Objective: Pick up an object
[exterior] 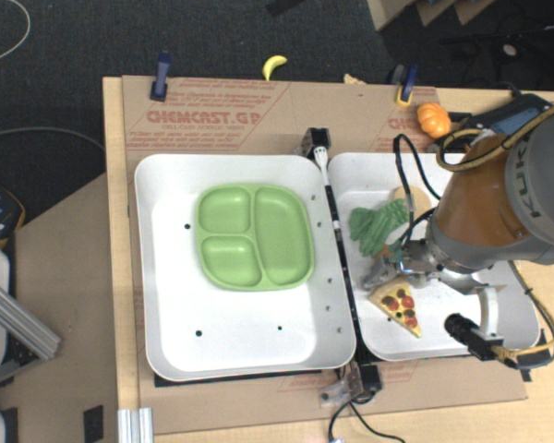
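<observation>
Pizza slice is lying in the right bin beside green leafy toy; green divided plate is sitting in the left bin. Gripper is hovering there, grip unreadable.

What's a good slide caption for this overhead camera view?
Arm's gripper lowered among toy pizza and greens; divided plate in left bin.

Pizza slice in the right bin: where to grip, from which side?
The pizza slice lies flat on the right bin floor, pointing toward the near right. Come straight down from above and close the jaws across its narrow width near the middle. The green toy and gripper crowd its far side, so the near side looks freer.
</observation>
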`<state>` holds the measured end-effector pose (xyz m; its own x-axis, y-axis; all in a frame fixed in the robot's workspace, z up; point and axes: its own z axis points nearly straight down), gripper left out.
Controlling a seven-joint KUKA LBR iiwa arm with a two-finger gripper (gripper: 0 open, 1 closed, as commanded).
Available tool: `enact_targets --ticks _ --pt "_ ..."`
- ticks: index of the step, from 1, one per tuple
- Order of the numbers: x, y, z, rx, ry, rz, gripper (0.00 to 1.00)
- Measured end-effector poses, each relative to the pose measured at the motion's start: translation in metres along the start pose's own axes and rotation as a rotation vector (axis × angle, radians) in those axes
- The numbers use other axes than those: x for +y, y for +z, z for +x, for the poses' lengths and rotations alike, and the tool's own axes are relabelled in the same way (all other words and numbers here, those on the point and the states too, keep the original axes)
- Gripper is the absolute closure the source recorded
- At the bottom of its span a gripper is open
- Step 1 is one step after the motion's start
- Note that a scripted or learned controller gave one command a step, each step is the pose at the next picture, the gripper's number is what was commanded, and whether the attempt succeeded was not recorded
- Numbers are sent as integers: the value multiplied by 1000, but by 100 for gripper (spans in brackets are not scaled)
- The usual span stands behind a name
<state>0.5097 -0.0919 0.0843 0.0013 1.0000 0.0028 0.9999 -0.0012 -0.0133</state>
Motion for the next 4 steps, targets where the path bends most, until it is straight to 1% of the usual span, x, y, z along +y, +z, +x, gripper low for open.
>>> enact_targets --ticks 1,2,3,4 --pt "3 -19 -1 -3 1 -15 100" --pt "5 -327 44 -4 -6 -35 100" --pt "-22 -202 118 0 -8 2 100" --pt "-34 -309 83 -3 1 -27 100"
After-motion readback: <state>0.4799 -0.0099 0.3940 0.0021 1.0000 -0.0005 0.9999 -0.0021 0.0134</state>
